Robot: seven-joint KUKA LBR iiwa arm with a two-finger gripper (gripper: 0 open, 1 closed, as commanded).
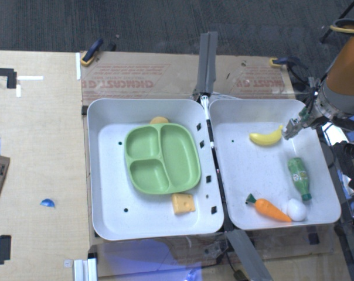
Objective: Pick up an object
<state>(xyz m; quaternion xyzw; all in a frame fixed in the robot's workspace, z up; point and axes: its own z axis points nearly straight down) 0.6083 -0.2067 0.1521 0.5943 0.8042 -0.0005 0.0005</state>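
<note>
Nothing is picked up yet: the pincer (288,130) hangs just beside the right tip of the banana (266,137), gripping nothing I can see, its spread too blurred to tell, so closing on the fruit and lifting remain

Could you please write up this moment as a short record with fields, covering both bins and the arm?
left bin: green three-compartment plastic tray; yellow cheese-like block beside its near edge; small orange object peeking out behind it
right bin: yellow toy banana, green plastic bottle, orange toy carrot, white ball
gripper: at the banana's right tip, over the right bin
held: nothing seen
</note>
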